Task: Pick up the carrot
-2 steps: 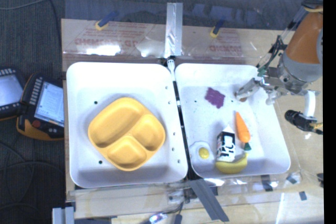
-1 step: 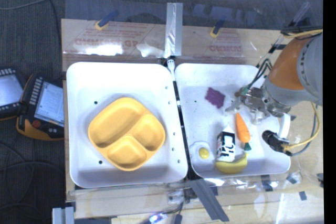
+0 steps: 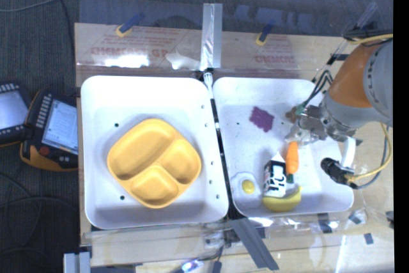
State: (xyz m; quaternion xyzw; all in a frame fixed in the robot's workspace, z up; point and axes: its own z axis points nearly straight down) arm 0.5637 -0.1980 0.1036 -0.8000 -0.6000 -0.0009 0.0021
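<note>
The carrot is small and orange with a green stub at its lower end. It lies upright in the right bin, in that bin's right half. My gripper hangs just above the carrot's top end, at the tip of the grey arm with its orange band. From this angle the gripper body hides whether anything touches the carrot.
A black-and-white carton leans against the carrot's left side, with a banana below it and a fried-egg toy to the left. A purple piece lies further up. A yellow divided plate sits in the left bin.
</note>
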